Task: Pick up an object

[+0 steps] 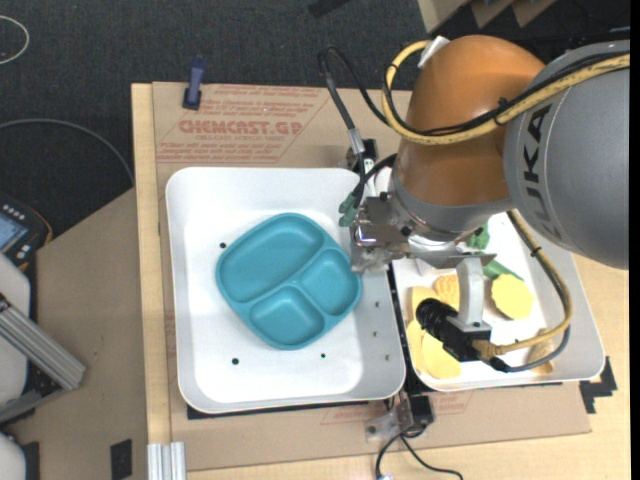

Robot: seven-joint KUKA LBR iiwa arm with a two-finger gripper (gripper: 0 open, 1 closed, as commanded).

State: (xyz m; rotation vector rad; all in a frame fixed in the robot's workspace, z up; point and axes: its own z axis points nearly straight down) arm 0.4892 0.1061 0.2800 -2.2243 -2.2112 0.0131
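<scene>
From where I stood, the gripper [372,236] hung over the seam between the two bins. Whether it was spread or closed I could not tell, because the orange wrist [470,118] covered it from above. Nearest to it lay the teal divided plate [288,278], near the middle of the left bin [185,268], with its right rim just beside the gripper. To take it well, I judged, the arm should come straight down on that raised rim and bite across it, keeping clear of the bin wall. In the right bin [590,353], yellow pieces [510,294] and a green thing [482,238] showed beside the arm, too covered to name.
</scene>
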